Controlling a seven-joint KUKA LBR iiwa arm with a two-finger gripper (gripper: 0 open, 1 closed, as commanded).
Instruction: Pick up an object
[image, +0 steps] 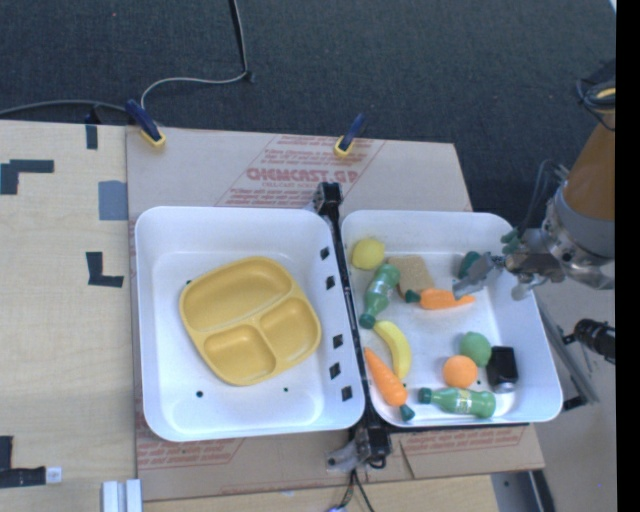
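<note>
Hovering over the right bin's (520, 335) right edge, the gripper (490, 272) has its fingers spread apart, holding nothing; a small carrot (440, 298) lies just beside them.

Right bin (520, 300) is pretty crowded — lemon (368, 252), green bottle (380, 290), banana (393, 346) and a carrot (384, 376) line its left side, with an orange (460, 371), black block (501, 364) and another bottle (459, 401) along the front. Only real open floor is mid-bin. Left bin (160, 330) — the yellow tray (250, 318) hogs the center, edges free.
</note>
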